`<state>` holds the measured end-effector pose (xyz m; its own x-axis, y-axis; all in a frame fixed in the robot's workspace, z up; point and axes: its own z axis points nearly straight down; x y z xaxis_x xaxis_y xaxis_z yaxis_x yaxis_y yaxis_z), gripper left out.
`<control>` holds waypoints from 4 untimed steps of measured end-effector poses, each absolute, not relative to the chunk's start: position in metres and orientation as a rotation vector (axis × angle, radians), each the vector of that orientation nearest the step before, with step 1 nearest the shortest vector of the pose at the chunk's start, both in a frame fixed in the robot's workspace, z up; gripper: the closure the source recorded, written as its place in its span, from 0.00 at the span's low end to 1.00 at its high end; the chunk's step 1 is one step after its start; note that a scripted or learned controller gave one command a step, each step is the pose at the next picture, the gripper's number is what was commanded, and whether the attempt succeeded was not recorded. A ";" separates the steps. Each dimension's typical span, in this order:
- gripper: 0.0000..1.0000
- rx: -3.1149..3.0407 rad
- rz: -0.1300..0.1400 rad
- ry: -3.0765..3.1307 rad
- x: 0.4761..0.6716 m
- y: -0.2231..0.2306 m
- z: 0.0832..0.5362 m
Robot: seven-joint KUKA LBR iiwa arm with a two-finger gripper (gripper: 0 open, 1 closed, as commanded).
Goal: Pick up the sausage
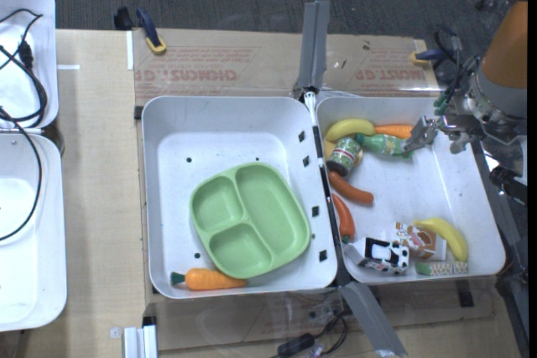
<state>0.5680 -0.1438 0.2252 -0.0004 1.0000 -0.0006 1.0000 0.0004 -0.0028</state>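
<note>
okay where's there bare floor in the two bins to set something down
Left bin: bare floor above the green divided plate, up to the back wall. Right bin: an open patch between the sausage and the banana. Crowded along its back wall, near the gripper, and its front edge.

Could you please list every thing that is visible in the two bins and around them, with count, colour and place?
bins: 2, white, side by side on the bench
divided plate: 1, green, left bin
carrot: 1, orange, left bin, front edge
bananas: 2, yellow, right bin, one at the back, one at the front right
sausage: 1, orange-red, right bin, left of middle
small can: 1, green label, right bin, behind the sausage
green packet: 1, green, right bin, back
cow toy: 1, black and white, right bin, front
end effector: 1, grey, over the right bin's back right part
</note>
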 end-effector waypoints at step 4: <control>0.00 -2.051 0.003 -2.377 0.540 -0.099 0.100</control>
